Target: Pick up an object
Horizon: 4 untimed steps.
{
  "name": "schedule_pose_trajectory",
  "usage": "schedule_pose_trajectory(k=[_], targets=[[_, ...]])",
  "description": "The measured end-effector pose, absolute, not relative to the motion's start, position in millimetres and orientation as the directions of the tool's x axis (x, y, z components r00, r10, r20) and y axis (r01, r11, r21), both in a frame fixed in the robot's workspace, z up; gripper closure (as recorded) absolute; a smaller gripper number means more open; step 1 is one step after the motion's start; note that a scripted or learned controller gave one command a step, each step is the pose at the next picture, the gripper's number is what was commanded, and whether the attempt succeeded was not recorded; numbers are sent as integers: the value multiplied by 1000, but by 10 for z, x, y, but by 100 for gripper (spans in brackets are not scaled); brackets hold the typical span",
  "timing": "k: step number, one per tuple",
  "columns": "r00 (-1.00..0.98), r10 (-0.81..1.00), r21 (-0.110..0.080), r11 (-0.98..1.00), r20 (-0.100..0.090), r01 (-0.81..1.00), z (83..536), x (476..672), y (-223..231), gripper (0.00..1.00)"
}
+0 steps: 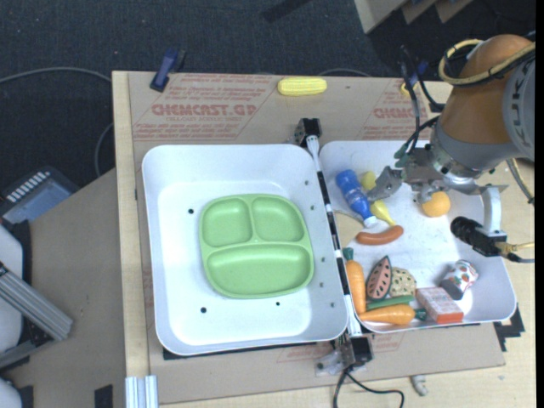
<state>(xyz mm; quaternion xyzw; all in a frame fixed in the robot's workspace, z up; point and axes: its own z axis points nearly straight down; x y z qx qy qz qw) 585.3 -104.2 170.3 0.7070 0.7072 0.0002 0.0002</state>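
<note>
A pale brown board surface (229, 109) printed with red lettering sits over dark blue-grey carpet floor (102, 15). Black cables (51, 76) trail across the carpet at the left. Lighting is even.

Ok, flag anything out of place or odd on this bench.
A yellow corn cob lies on the bench board behind the bins, outside both. The other toy foods sit in the right bin; the green plate sits in the left bin.

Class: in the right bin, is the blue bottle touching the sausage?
Apart. The camera view shows the blue bottle ending at its white cap, with a strip of bare white bin floor between that cap and the sausage lying below it.
</note>
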Motion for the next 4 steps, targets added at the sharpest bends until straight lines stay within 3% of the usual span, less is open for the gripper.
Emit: schedule_pose_trajectory(k=[1, 2, 3, 4], targets=[[1, 1000, -1, -1, 0, 1000, 984, 5856, -1208, 0], [1, 1000, 1, -1, 0, 1000, 1087, 5863, -1203, 100], [1, 1000, 1, -1, 0, 1000, 1085, 5862, -1203, 0], [-1, 1000, 0, 1, 0, 1000, 845, 6374, -1197, 0]])
